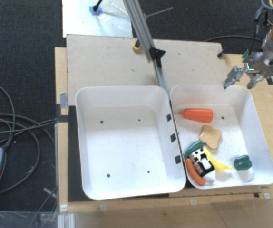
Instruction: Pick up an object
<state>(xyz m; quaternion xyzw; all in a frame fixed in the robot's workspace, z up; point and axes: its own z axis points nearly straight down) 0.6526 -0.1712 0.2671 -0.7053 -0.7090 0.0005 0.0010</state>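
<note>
Two bins: you have a left bin [122, 141] and a right bin [258, 122] side by side on the bench [184, 61], their inner walls touching.
Gripper: look at 2 o'clock in your view; the gripper [241, 78] hangs above the far rim of the right bin, its two fingers spread apart with nothing between them.
Arm: grey with an orange band, it comes in from 3 o'clock at the upper right corner.
Carrot: an orange carrot [197, 114] lies on its side in the far half of the right bin, toward that bin's 11 o'clock.
Toast: a tan bread slice [210, 137] sits just at the carrot's 5 o'clock, near the bin's middle.
Near pile: at the bin's 7 o'clock you see a sausage [195, 171], a black-and-white block [202, 161] and a yellow banana [218, 163] packed together, touching.
Green piece: a dark green pepper-like item [242, 162] rests at the bin's 5 o'clock, apart from the pile.
</note>
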